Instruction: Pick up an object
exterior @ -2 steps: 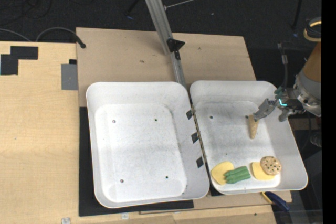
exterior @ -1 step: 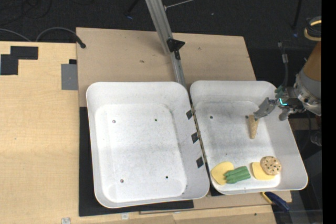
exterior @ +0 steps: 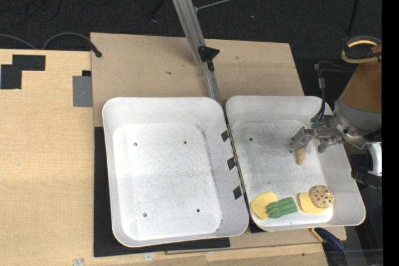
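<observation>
In the right bin (exterior: 274, 115), my gripper (exterior: 309, 142) hangs low on the right side, reaching in from the right edge. A small tan object (exterior: 300, 157) sits just under the gripper's left tip, touching or nearly touching it; I cannot tell whether it is held. Along the bin's front edge lie a yellow piece (exterior: 262, 203), a green ridged piece (exterior: 282, 207) leaning on it, and a brown speckled cookie (exterior: 321, 196) resting on a second yellow piece (exterior: 310, 205).
The left bin (exterior: 162, 134) stands beside the right one, joined to it by black clips (exterior: 231, 162). A grey metal rail (exterior: 187, 15) slants up from between the bins. The orange-banded arm (exterior: 363, 87) stands over the right bin's right rim.
</observation>
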Controlling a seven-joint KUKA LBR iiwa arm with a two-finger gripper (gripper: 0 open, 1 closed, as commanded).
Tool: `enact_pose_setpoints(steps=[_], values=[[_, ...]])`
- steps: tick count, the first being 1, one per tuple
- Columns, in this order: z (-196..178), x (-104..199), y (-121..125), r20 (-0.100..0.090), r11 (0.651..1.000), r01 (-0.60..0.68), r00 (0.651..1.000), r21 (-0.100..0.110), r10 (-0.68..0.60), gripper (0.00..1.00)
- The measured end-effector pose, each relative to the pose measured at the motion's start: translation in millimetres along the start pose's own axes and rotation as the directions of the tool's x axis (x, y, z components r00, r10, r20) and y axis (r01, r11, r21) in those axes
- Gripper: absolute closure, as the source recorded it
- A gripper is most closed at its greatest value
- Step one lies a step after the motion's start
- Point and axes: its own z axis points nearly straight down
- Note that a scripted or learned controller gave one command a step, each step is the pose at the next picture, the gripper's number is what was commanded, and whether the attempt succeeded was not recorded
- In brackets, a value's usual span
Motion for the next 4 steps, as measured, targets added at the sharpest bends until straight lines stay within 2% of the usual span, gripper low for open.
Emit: enact_pose_setpoints(steps=[1, 2, 4], values=[[48, 0, 1, 0.003, 1.000, -0.003, 1.000, -0.007, 0.003, 0.00], [38, 0, 0, 0.003, 1.000, -0.005, 1.000, -0.006, 0.005, 1.00], [-81, -11, 7, 0.005, 1.000, -0.001, 1.000, -0.011, 0.001, 1.00]])
